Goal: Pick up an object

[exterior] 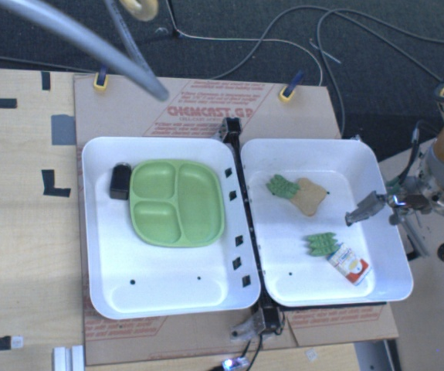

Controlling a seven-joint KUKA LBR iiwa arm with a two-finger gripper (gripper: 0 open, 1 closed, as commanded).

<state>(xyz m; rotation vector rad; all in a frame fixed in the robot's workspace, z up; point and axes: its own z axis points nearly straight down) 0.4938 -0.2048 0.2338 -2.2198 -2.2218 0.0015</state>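
The right bin (283,149) holds three small things. A tan piece with a green leafy end (299,192) lies near its middle. A small green piece (321,243) sits lower down. Beside it lies a white and red carton (350,264). My gripper (360,212) hangs over the right side of this bin, above the carton and to the right of the tan piece. It touches none of them. In the left bin (160,296) a green divided plate (178,203) lies flat, with a black block (120,181) at its left edge.
A black divider with clips (241,207) runs between the two bins. Cables (306,22) trail over the dark floor behind the bench. A grey pole (75,29) crosses the upper left. The cardboard sheet (206,103) lies under both bins.
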